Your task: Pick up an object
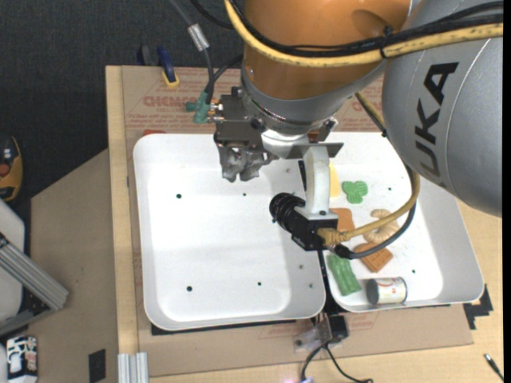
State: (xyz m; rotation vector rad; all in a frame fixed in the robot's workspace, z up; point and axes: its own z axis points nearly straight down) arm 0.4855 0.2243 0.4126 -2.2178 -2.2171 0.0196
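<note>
My gripper [242, 166] hangs over the far edge of the left bin [207, 254], near its middle, under the big orange wrist band. I see nothing in it. The right bin [447, 270] holds several small items: a green lumpy piece [354, 189], an orange-brown block [346, 218], a second orange piece [377, 259], a long green piece [344, 278] and a white cylinder with a red band [388, 291] at the near edge. The arm hides much of the right bin's far side.
A black camera-like unit with cables [297, 220] hangs off the arm above the divide between the bins. A yellow and blue clamp [167, 68] sits at the bench's far left edge. Cardboard [120, 214] borders the bins.
</note>
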